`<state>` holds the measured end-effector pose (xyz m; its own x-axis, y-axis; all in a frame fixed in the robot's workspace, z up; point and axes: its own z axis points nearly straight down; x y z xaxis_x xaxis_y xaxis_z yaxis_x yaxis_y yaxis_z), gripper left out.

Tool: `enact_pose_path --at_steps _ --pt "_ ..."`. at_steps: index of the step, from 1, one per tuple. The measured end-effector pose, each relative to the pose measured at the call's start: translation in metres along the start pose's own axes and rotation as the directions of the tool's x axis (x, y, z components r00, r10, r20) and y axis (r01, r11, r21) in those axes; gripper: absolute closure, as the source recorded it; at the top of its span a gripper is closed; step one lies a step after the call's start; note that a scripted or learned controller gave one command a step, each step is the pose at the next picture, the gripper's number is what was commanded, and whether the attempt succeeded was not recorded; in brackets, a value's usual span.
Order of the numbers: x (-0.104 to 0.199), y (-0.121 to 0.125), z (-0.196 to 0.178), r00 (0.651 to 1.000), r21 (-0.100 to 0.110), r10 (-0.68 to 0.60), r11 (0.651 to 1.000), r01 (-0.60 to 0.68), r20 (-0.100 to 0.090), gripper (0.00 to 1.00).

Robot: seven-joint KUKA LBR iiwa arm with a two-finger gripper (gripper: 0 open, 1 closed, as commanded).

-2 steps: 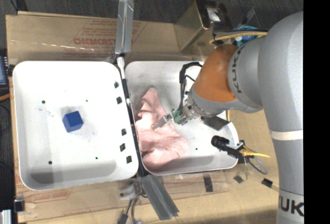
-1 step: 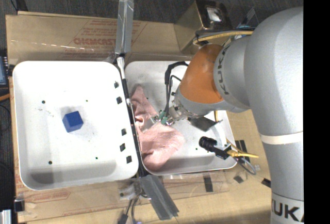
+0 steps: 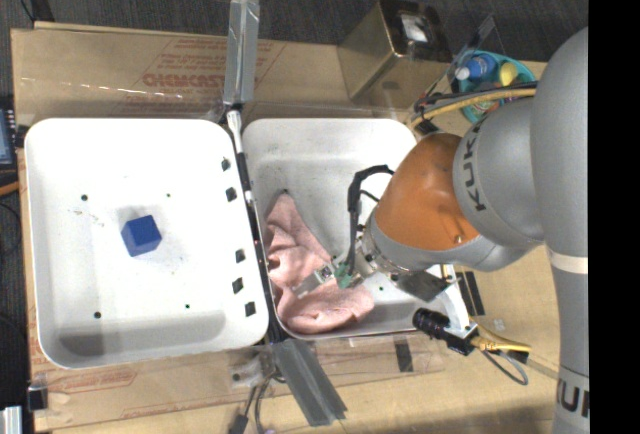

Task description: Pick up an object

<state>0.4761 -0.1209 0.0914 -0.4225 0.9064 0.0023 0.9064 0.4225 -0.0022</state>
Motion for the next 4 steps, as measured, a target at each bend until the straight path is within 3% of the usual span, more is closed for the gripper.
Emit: enact_pose_path --at_steps 2,3,4 --pt "-0.024 0.1 -0.001 1.0 -0.001 0.024 1.0 -0.024 0.001 0.0" --pt "-0.009 0.015 0.0 0.999 0.0 0.035 0.999 -0.035 0.0 0.0" --pt "-0.028 0.091 -0.001 0.998 -0.001 0.064 0.998 -0.064 0.001 0.0"
